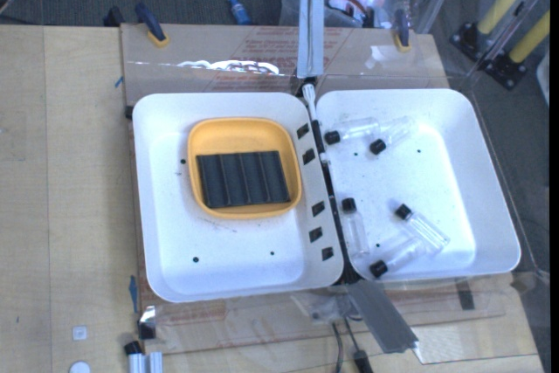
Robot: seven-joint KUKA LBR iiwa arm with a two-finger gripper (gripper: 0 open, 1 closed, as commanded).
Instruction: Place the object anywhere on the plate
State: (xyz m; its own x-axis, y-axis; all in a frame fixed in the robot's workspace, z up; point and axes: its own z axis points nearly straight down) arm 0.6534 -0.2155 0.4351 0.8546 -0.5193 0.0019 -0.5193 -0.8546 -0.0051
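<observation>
I cannot tell whether the pincer is open, closed or gripping anything, and I have no fix on it to place things against, so I give positions by the bins and by each other.

The yellow plate (244, 135) sits in the white bin on the view's left (166, 258), toward the far half of the bin and nearer the divider than the outer wall. A dark ribbed block (243, 179) lies flat on the plate, its long side running across the view, with four raised bars side by side. It covers most of the plate's floor and stays inside the rim; the plate's yellow edge is visible all round it.

The other white bin (472, 188) touches the first along the centre divider. In it I count clear vials with black caps, all lying on their sides. One pair lies near the far corner by the divider (362, 131). One lies just beside the divider (351, 223), cap toward the far end. Two more lie near the bin's near side: one tilted (425, 229), and one below it (397, 255) with its cap toward the divider. These last two are close together; I cannot tell whether they touch.
</observation>
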